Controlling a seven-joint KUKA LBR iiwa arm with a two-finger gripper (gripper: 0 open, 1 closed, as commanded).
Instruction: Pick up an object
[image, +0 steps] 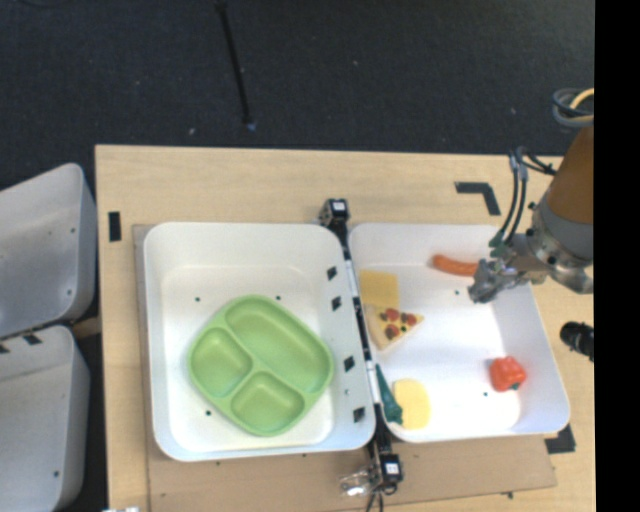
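- Leftmost: left bin (160, 300) with a green divided plate (261, 364) lying flat in it, three compartments, nothing in them.
- Centre, along the divider, in the right bin (535, 415): yellow cheese slice (379, 289) at top, pizza wedge (394, 325) touching it just below, pale yellow piece (411, 403) near the front wall with a small green item (388, 403) beside it.
- Further right: orange carrot (455, 266) near the back wall, lying flat on the bin floor; red pepper-like piece (507, 373) nearer the front right corner, apart from the rest.
- Far right: gripper (487, 281) low over the right bin, just beside the carrot's right end; arm (572, 190) above it, entering from the right.
- Claw state: cannot tell, too small and blurred to read.
- Contact between gripper and carrot: cannot tell; nothing visibly lifted.
- Progress, judged: approach stage at most, likely aimed at the carrot; grasp and lift both left to do; all pieces resting in the bins.
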